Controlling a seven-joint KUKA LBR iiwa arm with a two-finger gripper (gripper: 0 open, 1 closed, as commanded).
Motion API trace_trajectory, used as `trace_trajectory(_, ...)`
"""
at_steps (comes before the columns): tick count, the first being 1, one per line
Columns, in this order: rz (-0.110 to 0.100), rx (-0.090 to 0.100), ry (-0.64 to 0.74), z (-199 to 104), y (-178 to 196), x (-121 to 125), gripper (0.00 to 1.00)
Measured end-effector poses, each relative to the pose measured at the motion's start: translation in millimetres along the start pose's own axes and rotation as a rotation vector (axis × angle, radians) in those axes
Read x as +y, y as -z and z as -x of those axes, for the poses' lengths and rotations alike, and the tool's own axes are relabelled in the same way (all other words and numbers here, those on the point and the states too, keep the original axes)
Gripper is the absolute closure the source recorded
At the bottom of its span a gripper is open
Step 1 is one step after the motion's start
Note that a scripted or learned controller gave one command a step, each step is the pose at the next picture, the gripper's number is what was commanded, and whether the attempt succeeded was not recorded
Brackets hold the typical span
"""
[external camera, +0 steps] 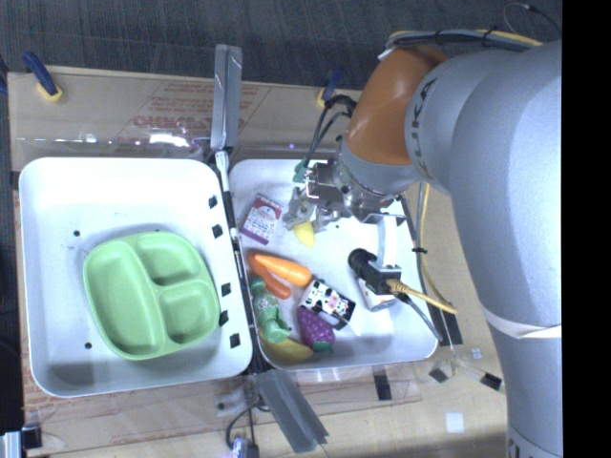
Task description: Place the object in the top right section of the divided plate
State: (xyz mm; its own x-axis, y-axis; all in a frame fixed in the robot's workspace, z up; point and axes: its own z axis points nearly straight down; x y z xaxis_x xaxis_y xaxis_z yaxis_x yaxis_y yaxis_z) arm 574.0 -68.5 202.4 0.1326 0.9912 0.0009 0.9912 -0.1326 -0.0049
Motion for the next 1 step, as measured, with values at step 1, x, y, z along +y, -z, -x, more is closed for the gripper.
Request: trace_trajectory(1, -0.001, -0.002, 0.182, -89.5, -12.5, -54.2, 1.0)
